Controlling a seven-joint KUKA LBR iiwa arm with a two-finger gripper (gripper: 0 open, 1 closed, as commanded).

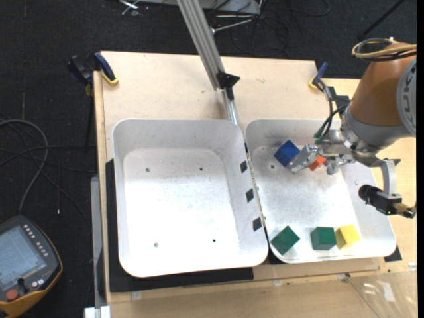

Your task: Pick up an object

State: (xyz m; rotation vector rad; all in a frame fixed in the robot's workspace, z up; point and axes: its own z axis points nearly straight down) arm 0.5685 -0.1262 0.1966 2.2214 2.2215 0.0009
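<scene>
The approach is in hand — the hand [310,159] sits low in the right bin [371,244], just beside the blue cube [286,153]. I cannot tell its state; next it must straddle the cube squarely.

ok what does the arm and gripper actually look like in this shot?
The arm is a rounded KUKA iiwa link, grey with a broad orange band above the wrist. A yellowish cable loops over its top, and thin dark cables run down its left side to the wrist. The gripper is small, grey metal, with an orange-red part. A black bracket carrying a light-grey piece hangs below the wrist.
</scene>
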